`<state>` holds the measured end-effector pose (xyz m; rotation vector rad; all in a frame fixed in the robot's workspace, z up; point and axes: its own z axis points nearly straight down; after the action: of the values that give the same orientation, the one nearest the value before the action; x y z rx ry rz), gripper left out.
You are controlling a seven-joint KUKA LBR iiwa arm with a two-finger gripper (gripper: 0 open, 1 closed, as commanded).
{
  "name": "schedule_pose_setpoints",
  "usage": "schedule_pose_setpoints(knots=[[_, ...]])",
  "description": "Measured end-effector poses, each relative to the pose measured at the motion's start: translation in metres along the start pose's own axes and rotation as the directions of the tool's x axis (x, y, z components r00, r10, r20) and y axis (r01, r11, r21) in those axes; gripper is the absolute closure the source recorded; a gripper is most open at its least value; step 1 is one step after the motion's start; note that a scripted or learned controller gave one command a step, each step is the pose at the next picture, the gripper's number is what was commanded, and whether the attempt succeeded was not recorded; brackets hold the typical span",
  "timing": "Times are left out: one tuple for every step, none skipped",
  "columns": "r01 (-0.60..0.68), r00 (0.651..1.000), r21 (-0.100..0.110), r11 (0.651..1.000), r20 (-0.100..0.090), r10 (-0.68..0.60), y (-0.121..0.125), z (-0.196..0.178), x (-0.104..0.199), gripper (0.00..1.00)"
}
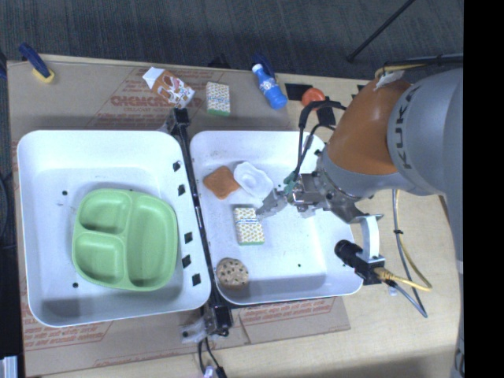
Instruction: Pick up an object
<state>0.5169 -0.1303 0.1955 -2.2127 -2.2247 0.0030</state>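
The right bin (315,278) holds an orange-brown slab (222,182), a clear crumpled plastic piece (252,177), a small patterned box (249,225) and a round cookie (232,272) near its front edge. My gripper (272,201) reaches in from the right, low over the bin floor. Its tip lies just right of the patterned box's top end and just below the clear plastic piece. Nothing is visibly held in it. The grey and orange arm (378,140) covers the bin's right side.
The left bin (39,156) holds a green divided plate (124,239). Behind the bins on the cardboard lie a snack packet (168,87), a small box (217,98), a blue bottle (269,85), a red-orange item (313,95) and a blue-yellow tool (35,61).
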Motion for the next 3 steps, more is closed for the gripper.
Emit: schedule_pose_setpoints(knots=[[0.002, 1.0, 0.0, 1.0, 0.0, -0.002, -0.04, 0.104, -0.002, 0.0], [0.0, 1.0, -0.004, 1.0, 0.0, 0.0, 0.114, 0.103, 0.031, 0.0], [0.004, 1.0, -0.003, 1.0, 0.0, -0.004, 0.114, 0.093, 0.031, 1.0]])
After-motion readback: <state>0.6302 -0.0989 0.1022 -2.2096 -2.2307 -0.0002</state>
